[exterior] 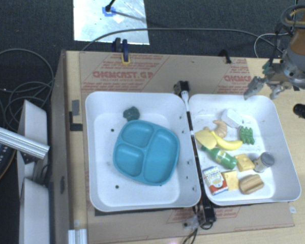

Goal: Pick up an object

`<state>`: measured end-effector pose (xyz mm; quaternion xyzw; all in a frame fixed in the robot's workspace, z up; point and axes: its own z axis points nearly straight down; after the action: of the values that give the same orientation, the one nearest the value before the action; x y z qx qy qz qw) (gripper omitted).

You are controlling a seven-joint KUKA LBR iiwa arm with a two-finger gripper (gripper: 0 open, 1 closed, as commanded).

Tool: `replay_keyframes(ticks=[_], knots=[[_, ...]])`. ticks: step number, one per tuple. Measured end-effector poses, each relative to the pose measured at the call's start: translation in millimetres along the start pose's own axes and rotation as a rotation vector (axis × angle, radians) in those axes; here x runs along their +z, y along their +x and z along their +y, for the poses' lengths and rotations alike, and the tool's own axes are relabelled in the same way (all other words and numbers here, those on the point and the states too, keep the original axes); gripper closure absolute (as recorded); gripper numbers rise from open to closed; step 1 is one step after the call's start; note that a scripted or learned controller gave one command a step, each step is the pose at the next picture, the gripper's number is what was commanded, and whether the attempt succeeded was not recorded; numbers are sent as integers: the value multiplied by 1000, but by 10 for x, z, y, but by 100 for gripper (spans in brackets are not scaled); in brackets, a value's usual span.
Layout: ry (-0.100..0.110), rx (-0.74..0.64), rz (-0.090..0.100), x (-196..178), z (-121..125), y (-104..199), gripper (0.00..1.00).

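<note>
We see the gripper (267, 87) hanging spread open and empty over the right bin's (284, 151) far right corner, probably lining up; the banana (222, 141) sits mid-bin among clutter.

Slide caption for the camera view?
Gripper above the right bin's far corner, toy food inside; blue plate in left bin.

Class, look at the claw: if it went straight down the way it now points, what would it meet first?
Probably the far right rim of the right bin, just below the claw; depth is unclear from this slant.
</note>
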<state>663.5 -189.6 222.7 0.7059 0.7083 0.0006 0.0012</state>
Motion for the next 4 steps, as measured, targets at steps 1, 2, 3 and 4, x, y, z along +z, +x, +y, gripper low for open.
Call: replay_keyframes(ticks=[1,2,3,4], knots=[[-17,0,-4,1164,-269,-162,0],[0,2,0,1100,-770,12,0],[1,2,0,968,-1254,337,0],[-1,0,-1,1120,-322,-117,0]])
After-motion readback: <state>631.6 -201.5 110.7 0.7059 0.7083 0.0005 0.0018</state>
